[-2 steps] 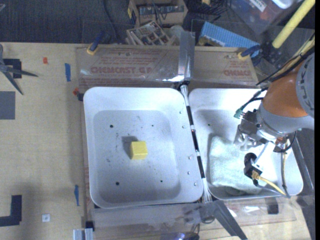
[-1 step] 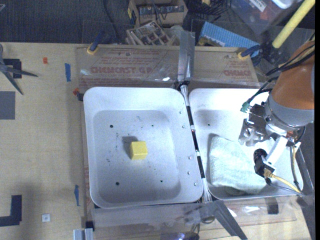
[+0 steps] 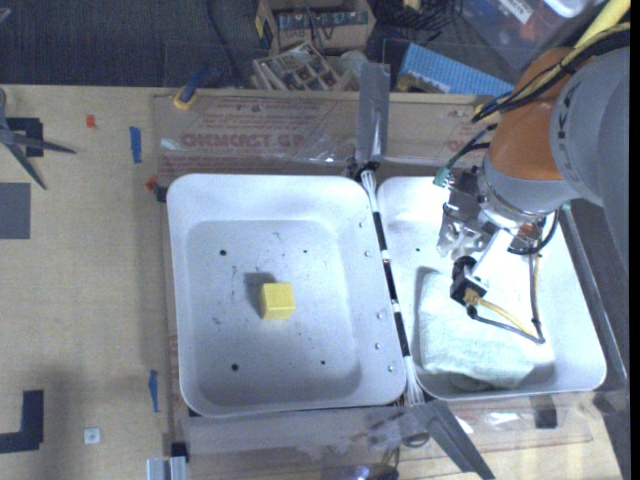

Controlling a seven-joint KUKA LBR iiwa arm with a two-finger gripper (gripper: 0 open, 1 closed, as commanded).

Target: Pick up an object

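On the near side of the right bin point(image 3: 412, 213) lies a folded white towel point(image 3: 470, 343), covering most of that end of the bin floor. Beside it, the left bin point(image 3: 220, 218) holds a small yellow cube point(image 3: 278, 300), sitting alone near the middle of its floor, well apart from the walls. Both bins rest side by side on a pale wooden table point(image 3: 80, 298). Farther back, the claw point(image 3: 462, 240) hangs over the right bin, just beyond the towel's far edge; whether it is open or closed cannot be told from this angle. The grey arm point(image 3: 590, 128) rises from it to the right. Behind the bins lies a flat cardboard sheet point(image 3: 250, 133) with red lettering.
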